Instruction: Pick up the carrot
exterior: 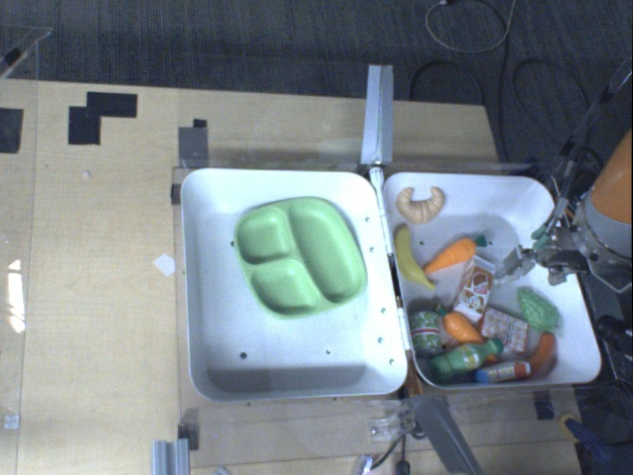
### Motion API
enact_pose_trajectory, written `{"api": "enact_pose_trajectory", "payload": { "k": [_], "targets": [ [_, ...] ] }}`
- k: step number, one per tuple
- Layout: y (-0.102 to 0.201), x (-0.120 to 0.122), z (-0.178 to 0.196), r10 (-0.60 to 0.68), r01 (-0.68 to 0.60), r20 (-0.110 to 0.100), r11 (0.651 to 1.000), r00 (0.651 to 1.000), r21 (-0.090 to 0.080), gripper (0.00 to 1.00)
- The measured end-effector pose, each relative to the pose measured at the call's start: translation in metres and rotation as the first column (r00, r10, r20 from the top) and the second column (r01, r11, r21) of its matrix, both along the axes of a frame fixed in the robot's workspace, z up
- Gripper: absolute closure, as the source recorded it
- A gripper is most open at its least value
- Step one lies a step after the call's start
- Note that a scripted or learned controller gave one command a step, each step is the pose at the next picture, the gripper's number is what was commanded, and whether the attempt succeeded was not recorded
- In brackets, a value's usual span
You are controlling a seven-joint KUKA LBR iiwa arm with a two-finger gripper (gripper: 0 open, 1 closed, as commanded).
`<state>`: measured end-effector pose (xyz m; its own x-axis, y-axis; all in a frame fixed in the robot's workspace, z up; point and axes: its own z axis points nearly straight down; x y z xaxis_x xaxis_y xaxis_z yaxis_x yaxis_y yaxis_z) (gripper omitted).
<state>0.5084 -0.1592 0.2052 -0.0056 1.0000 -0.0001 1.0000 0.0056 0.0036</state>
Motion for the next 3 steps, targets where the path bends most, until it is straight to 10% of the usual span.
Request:
{"api": "enact_pose_trajectory", "payload": {
  "k": [1,2,3],
  "targets": [
    [0.0009,0.0022,0.0115,0.004,-0.004,0.006,1.000,1.000,-0.001,1.00],
    [0.0009,0.0022,0.0115,0.004,-0.004,0.006,1.000,1.000,-0.001,0.00],
    [0.0009,0.0022,0.0115,0.004,-0.004,0.006,1.000,1.000,-0.001,0.00]
  ]
}}
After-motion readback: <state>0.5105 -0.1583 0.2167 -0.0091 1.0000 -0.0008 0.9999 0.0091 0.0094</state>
